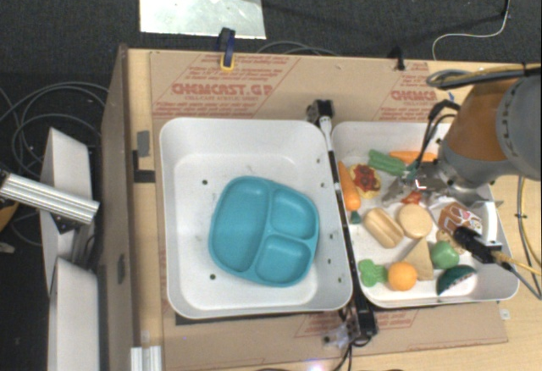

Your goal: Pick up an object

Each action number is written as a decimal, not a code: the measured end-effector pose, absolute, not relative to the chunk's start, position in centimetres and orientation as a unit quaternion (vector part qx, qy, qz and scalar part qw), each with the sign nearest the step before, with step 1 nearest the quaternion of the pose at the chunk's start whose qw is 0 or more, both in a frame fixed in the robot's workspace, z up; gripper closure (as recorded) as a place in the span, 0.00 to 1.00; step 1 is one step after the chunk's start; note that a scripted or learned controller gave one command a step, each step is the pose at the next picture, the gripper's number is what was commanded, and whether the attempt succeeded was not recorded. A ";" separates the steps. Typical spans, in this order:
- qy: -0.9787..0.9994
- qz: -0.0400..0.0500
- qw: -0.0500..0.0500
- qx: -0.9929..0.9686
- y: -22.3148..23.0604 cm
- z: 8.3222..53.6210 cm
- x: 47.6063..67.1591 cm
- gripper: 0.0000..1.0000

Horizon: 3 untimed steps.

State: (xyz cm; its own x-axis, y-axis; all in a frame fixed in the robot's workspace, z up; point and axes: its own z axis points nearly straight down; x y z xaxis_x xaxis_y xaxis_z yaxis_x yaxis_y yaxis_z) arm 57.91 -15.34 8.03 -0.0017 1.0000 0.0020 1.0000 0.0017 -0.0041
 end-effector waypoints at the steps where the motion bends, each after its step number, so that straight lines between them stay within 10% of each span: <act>1: -0.709 -0.001 -0.002 -0.705 -16.8 8.6 63.6 0.00; 2: -0.707 0.000 0.001 -0.707 -15.0 8.4 58.9 0.00; 3: -0.708 -0.002 -0.002 -0.706 -15.0 9.6 59.2 1.00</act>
State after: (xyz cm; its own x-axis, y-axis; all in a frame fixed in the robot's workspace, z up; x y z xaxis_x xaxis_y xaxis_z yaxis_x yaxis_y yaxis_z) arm 59.24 -15.03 9.59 -0.0031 1.0000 -0.0004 1.0000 0.0031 0.0055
